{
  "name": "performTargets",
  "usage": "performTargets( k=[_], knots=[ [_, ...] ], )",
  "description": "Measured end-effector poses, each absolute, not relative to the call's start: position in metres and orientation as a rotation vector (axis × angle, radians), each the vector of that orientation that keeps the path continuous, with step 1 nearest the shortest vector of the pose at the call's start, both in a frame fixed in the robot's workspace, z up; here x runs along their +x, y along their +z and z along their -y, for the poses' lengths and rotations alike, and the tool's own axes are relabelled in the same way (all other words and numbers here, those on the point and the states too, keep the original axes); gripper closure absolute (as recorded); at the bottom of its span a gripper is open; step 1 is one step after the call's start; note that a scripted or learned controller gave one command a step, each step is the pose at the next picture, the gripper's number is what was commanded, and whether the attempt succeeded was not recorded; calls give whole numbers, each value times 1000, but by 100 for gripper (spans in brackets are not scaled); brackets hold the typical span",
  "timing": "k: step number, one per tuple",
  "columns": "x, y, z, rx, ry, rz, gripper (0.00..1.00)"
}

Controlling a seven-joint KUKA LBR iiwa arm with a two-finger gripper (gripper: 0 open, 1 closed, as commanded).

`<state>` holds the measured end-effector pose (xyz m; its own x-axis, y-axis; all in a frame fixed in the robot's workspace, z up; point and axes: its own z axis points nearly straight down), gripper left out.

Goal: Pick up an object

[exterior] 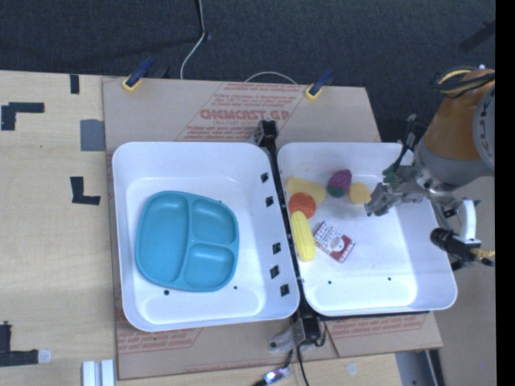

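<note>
The right bin holds several small items near its left side: a yellow corn cob, a red and yellow fruit, a purple piece, a small yellow piece and a red and white packet. My gripper hangs over the right bin's upper right part, just right of the small yellow piece. I see nothing held in it.
The left bin carries a blue divided plate. A black divider with clips runs between the bins. The arm's grey and orange body reaches in from the right. Cardboard lies under both bins.
</note>
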<state>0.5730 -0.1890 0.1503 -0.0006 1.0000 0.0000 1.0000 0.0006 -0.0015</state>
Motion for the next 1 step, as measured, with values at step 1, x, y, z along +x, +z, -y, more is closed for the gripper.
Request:
performTargets(
  k=[1],
  knots=[
    [574, 211, 188, -2219, 1, 2225, 100]
  ],
)
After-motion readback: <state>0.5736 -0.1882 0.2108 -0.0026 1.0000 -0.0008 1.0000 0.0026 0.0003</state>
